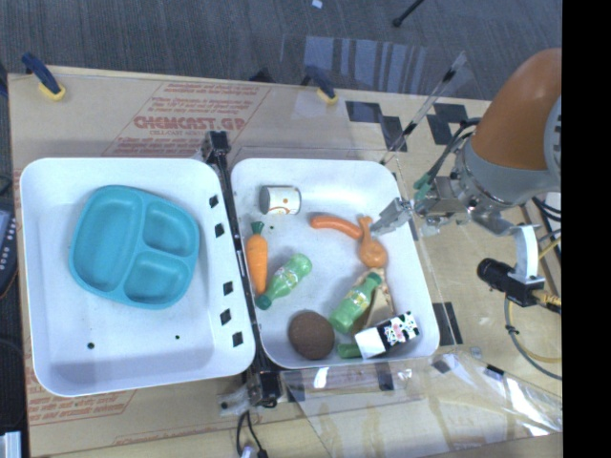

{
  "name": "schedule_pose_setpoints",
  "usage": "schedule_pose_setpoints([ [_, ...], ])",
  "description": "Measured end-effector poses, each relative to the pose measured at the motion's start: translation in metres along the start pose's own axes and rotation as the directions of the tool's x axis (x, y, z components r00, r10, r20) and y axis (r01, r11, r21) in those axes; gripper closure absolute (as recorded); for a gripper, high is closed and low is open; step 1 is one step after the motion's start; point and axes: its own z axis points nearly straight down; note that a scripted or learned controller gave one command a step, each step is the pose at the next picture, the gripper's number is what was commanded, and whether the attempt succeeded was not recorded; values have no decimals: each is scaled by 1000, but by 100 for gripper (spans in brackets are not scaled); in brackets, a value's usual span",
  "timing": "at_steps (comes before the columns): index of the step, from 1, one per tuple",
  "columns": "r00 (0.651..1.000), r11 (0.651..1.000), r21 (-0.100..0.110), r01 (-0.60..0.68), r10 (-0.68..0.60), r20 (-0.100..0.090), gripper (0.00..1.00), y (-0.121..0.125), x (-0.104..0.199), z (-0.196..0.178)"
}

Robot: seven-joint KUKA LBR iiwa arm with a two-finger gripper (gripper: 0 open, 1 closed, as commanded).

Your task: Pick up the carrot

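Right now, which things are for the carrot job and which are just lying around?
For the job: carrot, gripper.

Just lying around: blue tray, green bottles, brown ball, white cup, sausage.

Grey arm [511,151] at right, hand [393,218] leftward

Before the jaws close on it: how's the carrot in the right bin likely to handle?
The carrot looks like a moulded toy, so probably stiff and light. Its tapered round body may roll or squirt out of a pinch near the tip. It lies beside the bin wall, close to the green bottle, so a push could wedge it.
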Motion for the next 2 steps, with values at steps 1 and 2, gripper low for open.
schedule_pose_setpoints([
  [1,978,978,9,-208,208,-2,0,19,-10,121],
  [2,985,984,-18,-175,175,0,0,74,2,168],
])
